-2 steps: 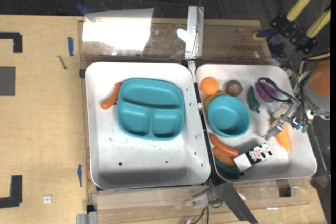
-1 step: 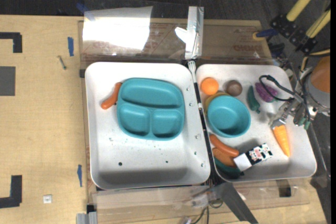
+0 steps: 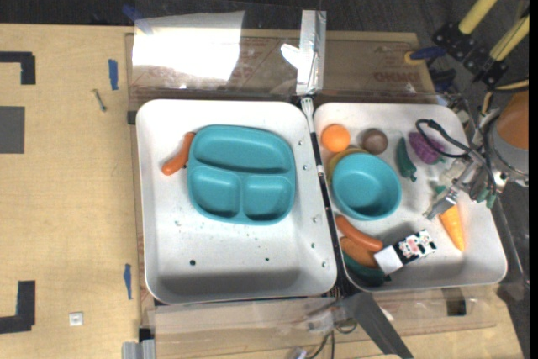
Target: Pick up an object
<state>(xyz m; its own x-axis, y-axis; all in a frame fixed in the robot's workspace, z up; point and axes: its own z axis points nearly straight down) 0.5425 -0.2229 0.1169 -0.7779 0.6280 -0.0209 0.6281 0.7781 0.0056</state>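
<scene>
The gripper (image 3: pixel 450 199) hovers at the right bin (image 3: pixel 487 265) just above the toy carrot (image 3: pixel 453 227), nearest object to take (whether the jaws are released I cannot tell), so it should descend straight, astride the carrot.

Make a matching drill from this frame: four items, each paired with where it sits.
Items:
1. teal divided plate
2. teal bowl
3. orange ball
4. carrot piece

Places:
A. right bin, at its right side near the gripper
B. left bin, centre
C. right bin, far left corner
D. right bin, left half, just nearer the camera than the ball

Pairs: 1-B, 2-D, 3-C, 4-A
</scene>
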